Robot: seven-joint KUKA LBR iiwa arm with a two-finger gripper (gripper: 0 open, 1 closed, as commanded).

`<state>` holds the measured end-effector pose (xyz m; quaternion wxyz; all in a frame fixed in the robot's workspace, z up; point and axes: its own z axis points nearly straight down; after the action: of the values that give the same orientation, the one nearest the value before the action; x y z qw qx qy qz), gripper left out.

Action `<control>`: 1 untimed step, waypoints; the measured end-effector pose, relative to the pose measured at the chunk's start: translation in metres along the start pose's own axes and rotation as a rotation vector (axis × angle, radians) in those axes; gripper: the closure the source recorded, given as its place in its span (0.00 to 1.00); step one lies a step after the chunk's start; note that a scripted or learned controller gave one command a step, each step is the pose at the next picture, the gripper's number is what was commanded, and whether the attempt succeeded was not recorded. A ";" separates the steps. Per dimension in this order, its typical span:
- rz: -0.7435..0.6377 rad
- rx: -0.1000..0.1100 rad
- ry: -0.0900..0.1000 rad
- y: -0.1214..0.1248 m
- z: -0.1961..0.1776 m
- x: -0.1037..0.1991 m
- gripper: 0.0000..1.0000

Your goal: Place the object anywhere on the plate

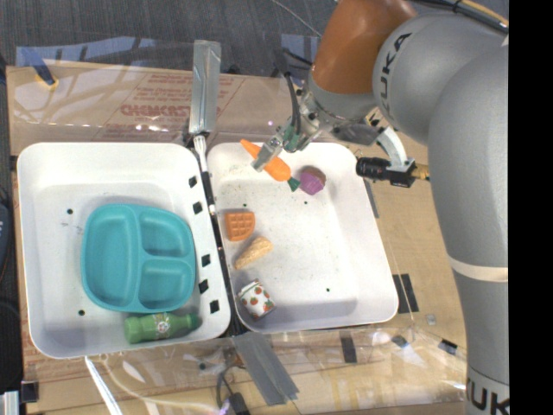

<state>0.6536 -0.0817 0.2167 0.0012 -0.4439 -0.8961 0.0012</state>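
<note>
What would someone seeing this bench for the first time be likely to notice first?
Probably the big grey arm reaching in from the right, its gripper down at an orange carrot near the right bin's far edge. Next, the teal divided plate in the left bin, with a green bottle lying beside its near edge.

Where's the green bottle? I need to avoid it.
The green bottle lies in the left bin, at its near edge just below the teal plate.
</note>
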 end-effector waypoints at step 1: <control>0.015 0.004 0.007 -0.008 0.030 0.115 1.00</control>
<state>0.5778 0.0047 0.1866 0.0051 -0.4505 -0.8927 0.0016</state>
